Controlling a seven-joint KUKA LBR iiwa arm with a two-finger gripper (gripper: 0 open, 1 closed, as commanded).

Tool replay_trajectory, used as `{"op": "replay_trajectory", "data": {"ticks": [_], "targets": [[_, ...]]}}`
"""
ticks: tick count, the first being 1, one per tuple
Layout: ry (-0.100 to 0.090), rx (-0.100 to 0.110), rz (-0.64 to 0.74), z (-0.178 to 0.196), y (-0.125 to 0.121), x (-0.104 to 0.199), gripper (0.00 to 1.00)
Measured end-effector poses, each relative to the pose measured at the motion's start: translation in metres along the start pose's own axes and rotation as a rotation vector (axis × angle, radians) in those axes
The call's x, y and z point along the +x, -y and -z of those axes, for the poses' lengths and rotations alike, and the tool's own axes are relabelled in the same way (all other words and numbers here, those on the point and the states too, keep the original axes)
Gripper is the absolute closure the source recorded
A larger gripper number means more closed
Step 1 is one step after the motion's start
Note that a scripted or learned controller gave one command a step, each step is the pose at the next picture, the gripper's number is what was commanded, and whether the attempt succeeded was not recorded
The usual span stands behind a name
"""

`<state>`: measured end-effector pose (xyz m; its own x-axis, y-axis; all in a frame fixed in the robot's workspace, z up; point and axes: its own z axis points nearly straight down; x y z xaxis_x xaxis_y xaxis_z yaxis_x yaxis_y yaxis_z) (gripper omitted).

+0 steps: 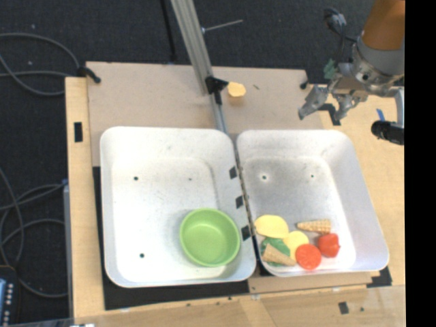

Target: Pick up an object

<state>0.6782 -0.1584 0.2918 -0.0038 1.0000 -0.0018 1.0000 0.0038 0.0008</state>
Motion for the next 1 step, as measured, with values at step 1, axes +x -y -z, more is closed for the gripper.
{"op": "replay_trajectory", "data": {"ticks": [1], "targets": [[0.002, 0.000, 0.000, 0.0002, 0.0002, -0.0007, 0.00]]}}
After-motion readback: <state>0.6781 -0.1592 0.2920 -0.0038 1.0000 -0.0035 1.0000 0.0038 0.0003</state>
